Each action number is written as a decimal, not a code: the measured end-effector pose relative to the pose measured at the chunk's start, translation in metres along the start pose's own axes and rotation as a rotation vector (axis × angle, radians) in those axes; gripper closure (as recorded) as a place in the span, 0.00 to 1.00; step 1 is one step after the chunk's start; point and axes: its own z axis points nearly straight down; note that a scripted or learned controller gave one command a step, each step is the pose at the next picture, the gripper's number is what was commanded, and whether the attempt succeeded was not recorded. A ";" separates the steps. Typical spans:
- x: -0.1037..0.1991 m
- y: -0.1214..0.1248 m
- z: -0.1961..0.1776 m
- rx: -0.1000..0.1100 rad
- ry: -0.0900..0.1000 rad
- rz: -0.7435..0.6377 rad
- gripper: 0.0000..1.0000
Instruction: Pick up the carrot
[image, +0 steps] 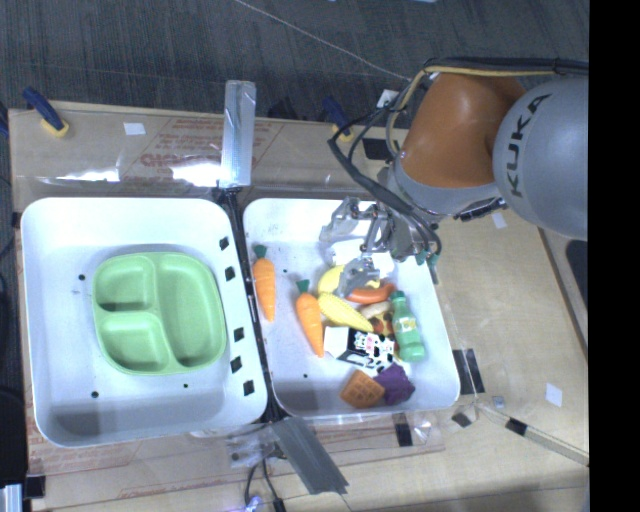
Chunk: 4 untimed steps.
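Observation:
Two carrots lie in the right bin (290, 225). One carrot (264, 286) rests along the bin's left wall with its green top toward the back. The second carrot (310, 322) lies a little right of it, against a banana (345, 312). My gripper (358, 262) hangs over the back of the toy pile, right of both carrots and apart from them. Nothing shows in its grasp.
The pile beside the carrots holds a red-orange piece (370, 293), a green bottle (406, 332), a cow-patterned item (368, 349), a brown waffle (362, 389) and a purple piece (398, 381). The left bin (50, 300) holds a green divided plate (158, 312).

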 end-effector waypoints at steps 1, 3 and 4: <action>0.020 0.027 0.132 -0.001 0.001 0.098 0.00; 0.115 0.020 0.132 -0.001 0.005 0.281 1.00; 0.113 0.063 0.029 -0.002 -0.003 0.589 1.00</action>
